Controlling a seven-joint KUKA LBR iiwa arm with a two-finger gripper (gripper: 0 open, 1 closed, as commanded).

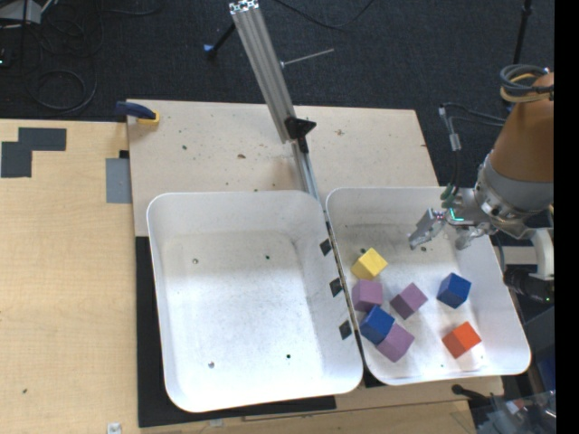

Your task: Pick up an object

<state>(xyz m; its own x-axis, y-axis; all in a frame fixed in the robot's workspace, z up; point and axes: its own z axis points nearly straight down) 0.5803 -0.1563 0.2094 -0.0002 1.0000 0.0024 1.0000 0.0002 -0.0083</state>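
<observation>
Grey two-finger gripper (432, 231) jaws spread, empty, small yellow cube (369, 264) lying below-left, apart from them.

Even, bright overhead light; the white bins (244, 211) glare slightly, shadows fall soft, and the dark floor (380, 34) toward twelve o'clock looks grainy.

Speckled white plastic bins (237, 242) sit on a matt wooden bench (362, 147).
</observation>
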